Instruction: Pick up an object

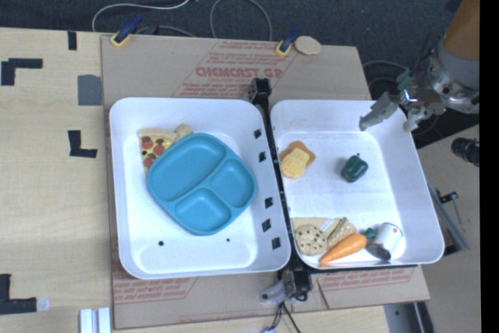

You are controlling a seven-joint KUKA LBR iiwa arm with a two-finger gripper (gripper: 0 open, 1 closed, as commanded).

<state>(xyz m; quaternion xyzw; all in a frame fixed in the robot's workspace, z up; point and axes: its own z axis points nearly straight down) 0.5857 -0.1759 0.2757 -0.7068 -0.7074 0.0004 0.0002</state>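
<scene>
Blue tray [201, 183] — orange carrot [343, 247]

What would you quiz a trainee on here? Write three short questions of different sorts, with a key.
1. True or false: the blue tray lies in the right bin.
2. The carrot lies in which corner area of its bin? A) near B) far
3. Fill in: the end effector hangs over the right bin's far ____ corner.

Key: 1 false (left bin); 2 A; 3 right.

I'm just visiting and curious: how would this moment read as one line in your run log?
arm: gripper above right bin far edge | holding: nothing seen | nearest: green pepper | also: bread, carrot | left bin: blue plate
</scene>
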